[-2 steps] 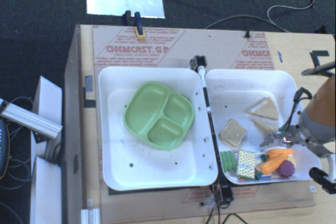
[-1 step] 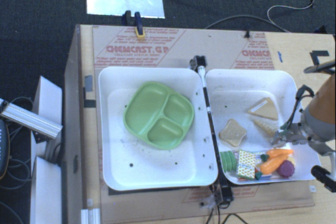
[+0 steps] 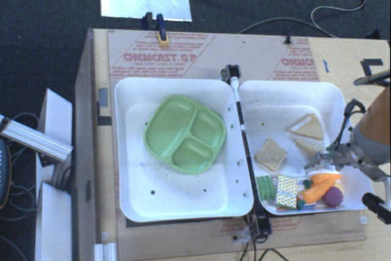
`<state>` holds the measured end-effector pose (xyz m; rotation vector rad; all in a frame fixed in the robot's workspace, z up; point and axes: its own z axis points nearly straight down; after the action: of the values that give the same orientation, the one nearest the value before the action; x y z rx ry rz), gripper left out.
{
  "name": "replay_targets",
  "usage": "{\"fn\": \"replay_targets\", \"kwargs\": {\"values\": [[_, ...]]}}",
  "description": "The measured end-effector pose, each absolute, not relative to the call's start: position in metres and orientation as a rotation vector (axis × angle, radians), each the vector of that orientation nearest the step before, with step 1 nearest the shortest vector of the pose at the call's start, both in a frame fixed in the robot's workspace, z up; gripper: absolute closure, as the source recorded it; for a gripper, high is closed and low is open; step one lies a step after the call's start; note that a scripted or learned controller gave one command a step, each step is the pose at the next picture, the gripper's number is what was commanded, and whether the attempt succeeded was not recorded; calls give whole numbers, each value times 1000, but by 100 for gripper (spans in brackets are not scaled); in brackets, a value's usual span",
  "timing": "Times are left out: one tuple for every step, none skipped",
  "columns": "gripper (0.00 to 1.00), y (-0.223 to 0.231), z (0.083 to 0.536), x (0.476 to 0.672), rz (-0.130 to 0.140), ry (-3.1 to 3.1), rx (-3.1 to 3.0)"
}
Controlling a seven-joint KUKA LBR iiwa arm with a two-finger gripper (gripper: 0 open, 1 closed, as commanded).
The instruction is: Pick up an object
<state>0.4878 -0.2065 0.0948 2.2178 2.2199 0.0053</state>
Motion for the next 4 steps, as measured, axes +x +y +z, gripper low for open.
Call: {"fn": "replay_targets", "kwargs": {"values": [[0, -206, 84, 487, 1, 2222, 2220], [0, -206, 84, 487, 2, 2221, 2220], [0, -206, 84, 487, 2, 2221, 2220], [0, -206, 84, 487, 2, 2221, 2220]]}}
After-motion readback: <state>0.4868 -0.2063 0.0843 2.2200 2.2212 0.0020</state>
